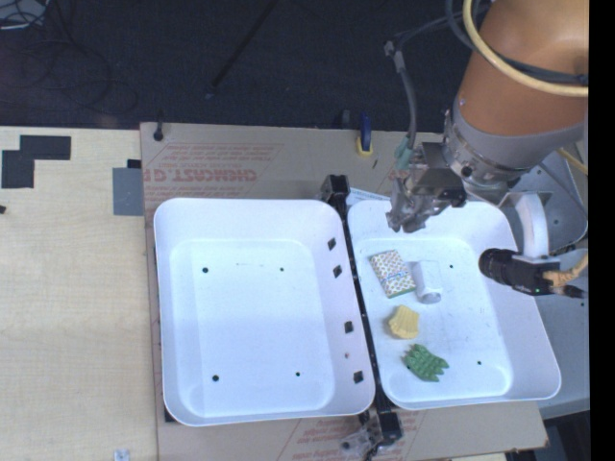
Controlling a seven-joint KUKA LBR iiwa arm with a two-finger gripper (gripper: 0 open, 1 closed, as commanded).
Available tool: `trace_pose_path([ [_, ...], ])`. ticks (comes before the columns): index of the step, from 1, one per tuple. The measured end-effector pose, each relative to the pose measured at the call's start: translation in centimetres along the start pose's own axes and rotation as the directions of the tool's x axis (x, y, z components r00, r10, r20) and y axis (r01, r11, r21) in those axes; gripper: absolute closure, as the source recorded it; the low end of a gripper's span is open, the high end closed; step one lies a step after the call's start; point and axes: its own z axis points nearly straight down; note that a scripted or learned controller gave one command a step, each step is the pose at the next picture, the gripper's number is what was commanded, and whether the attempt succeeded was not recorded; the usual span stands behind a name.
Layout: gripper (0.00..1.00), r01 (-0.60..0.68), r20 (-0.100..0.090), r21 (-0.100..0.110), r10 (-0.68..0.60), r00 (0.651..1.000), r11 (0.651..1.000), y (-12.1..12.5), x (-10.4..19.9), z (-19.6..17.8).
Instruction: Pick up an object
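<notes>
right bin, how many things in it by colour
patterned white-and-green packet: 1
grey cylinder: 1
yellow lump: 1
green piece: 1
total: 4, all in the right bin

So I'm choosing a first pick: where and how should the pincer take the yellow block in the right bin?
Come straight down on the yellow block and close across its narrower middle. It lies flat and chunky in the right bin, apart from the patterned box above and the green piece below, so fingers probably fit either side. The pincer hangs near the bin's far end.
</notes>
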Motion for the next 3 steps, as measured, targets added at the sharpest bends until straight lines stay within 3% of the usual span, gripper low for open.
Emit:
trace_pose_path([
  [1, 1.00, -0.010, 0.005, 0.006, 0.010, 1.000, 1.000, 2.6, 1.3, 3.9],
  [2, 1.00, -0.015, 0.004, 0.009, 0.015, 1.000, 1.000, -3.4, 1.3, 6.4],
  [3, 1.00, -0.022, 0.006, 0.009, 0.021, 1.000, 1.000, -3.7, -8.8, 11.6],
])
